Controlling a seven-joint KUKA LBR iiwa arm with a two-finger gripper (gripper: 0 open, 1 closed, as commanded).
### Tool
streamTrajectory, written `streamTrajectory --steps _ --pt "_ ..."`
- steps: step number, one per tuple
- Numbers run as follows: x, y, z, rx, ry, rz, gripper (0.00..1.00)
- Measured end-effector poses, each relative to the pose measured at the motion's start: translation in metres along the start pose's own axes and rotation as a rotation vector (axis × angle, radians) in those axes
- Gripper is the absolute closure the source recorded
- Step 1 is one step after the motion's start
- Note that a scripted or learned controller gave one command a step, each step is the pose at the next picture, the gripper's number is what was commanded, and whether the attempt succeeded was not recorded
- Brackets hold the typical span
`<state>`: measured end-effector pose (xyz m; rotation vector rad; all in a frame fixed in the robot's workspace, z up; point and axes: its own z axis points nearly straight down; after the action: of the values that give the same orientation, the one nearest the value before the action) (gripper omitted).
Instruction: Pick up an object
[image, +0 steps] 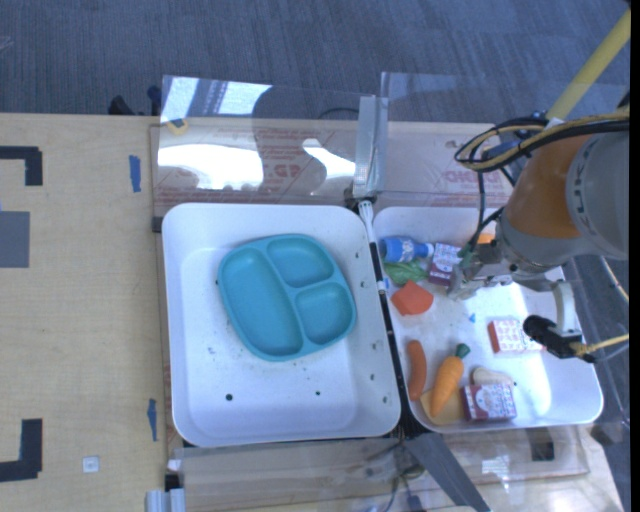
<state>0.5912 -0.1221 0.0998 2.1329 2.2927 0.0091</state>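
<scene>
The end effector hangs low in the right bin, just beside the small bottle. Whether it is clenched or released, I cannot tell.

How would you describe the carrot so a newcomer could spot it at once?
Find the right bin, the one crowded with small items. Along its near edge, left of a red and white box, lies the carrot. It is tapered orange with a green top, thicker than the orange-red sausage to its left.
</scene>
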Motion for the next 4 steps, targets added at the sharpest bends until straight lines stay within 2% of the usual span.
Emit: streamTrajectory --steps 1,2,3,4 --pt "0.000 0.000 0.001 0.001 0.000 0.000 0.00" --pt "0.009 -0.100 0.011 0.008 0.004 -0.006 0.00" --pt "0.034 -0.107 0.010 0.002 0.000 0.018 0.00" --pt "0.034 -0.105 -0.001 -0.004 -0.001 0.021 1.00"
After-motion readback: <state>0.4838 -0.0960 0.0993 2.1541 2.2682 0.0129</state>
